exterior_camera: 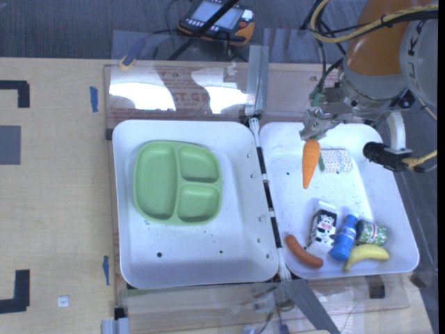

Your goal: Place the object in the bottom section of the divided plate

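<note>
Carrot (pixel 310 163) hangs from gripper (pixel 318 132) above right bin (pixel 389 186).

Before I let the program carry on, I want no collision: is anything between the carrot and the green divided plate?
The carrot hangs from the gripper over the right bin. Between it and the divided plate run only the bins' adjoining rims; carried above them, nothing visible blocks the way.

Pale wooden bench (pixel 55 207), grey carpet floor (pixel 69 12), blue tape marks (pixel 94 98)
</note>
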Tool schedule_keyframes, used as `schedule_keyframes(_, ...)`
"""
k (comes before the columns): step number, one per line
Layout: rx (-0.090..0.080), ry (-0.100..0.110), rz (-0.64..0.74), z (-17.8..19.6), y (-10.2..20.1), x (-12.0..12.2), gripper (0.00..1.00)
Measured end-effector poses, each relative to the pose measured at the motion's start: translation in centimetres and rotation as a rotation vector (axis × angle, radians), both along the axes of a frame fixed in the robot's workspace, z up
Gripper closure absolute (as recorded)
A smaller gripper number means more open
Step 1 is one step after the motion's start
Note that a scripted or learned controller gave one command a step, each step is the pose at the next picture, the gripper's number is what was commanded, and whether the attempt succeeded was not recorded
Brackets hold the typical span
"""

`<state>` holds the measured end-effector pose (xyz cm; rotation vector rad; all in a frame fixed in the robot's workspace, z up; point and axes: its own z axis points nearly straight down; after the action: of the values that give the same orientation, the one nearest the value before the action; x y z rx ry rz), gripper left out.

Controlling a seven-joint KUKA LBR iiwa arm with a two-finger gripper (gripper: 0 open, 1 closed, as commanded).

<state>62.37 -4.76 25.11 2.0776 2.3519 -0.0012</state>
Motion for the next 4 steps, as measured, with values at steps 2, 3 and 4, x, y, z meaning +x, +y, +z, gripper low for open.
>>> schedule_keyframes(2, 0.003, 0.004, -0.065, -4.0, 4.9, 3.9, 1.00)
schedule_keyframes(3, 0.003, 0.004, 0.015, -6.7, 10.4, 2.3, 1.00)
schedule_keyframes(4, 0.003, -0.001, 0.190, -4.1, 16.8, 1.7, 1.00)
